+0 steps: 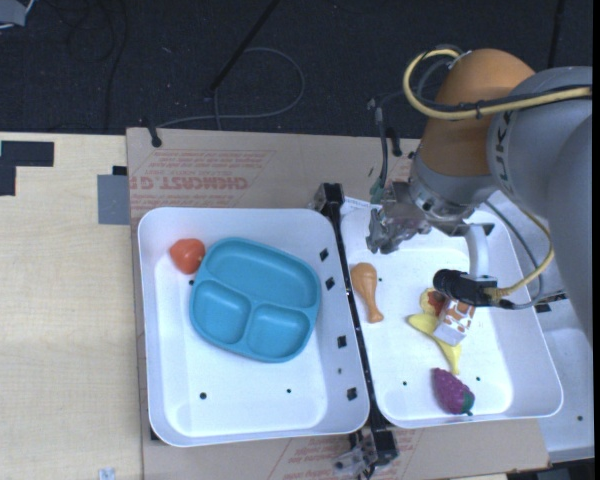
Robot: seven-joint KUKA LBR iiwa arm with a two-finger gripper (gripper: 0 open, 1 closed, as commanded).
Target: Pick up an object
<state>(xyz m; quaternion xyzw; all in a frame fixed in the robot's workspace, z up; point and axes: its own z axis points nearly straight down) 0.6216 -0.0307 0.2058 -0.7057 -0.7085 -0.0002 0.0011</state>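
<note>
My claw (390,230) hangs over the far left corner of the right bin (525,388). It looks dark and bunched up from up here, and I cannot tell how wide it is open. I see nothing held in it.

The closest thing to grab is the toy chicken leg (366,288). It lies just nearer to the front than my claw and a bit to the left, close to the wall between the two bins. Its long side runs from far to near, fat end far, thin end near. So I think I should come down a little toward the near side and pinch it across its thin part.

Other toys lie to the right: a yellow banana (435,334) with a small white and red box (458,316) on it, and a purple grape bunch (452,391) near the front. They sit apart from the leg. The bin wall is what could get in my way.

The left bin (170,408) holds a blue plate (254,299) and an orange ball (187,255).
</note>
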